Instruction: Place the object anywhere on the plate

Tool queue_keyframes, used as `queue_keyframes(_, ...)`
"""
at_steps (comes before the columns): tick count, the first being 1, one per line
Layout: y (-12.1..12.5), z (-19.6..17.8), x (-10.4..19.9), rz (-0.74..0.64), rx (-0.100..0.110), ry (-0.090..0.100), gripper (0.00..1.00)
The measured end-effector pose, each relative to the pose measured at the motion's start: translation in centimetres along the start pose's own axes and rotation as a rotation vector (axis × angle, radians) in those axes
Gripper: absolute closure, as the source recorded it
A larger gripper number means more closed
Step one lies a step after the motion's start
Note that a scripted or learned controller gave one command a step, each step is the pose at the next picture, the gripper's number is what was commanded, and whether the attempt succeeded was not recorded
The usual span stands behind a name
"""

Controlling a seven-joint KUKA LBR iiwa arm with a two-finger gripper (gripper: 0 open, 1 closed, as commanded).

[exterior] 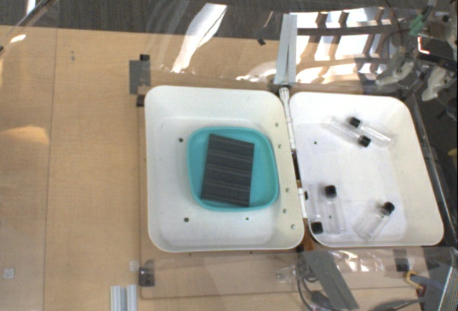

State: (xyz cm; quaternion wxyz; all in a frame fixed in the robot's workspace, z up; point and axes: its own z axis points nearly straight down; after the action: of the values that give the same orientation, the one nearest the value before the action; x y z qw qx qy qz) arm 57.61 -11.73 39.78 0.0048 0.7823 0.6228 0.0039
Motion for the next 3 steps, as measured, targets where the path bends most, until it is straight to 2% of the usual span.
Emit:
queue_keyframes(1,-4.8,8.4,-2.3,0.11,0.009,-0.001,0.0)
queue_keyframes(2,-8.0,12.2,-5.1,0.355,0.009,-0.001,0.0)
queue_keyframes(3,-3.2,0.3,-6.1,0.447,0.001,-0.002,0.0)
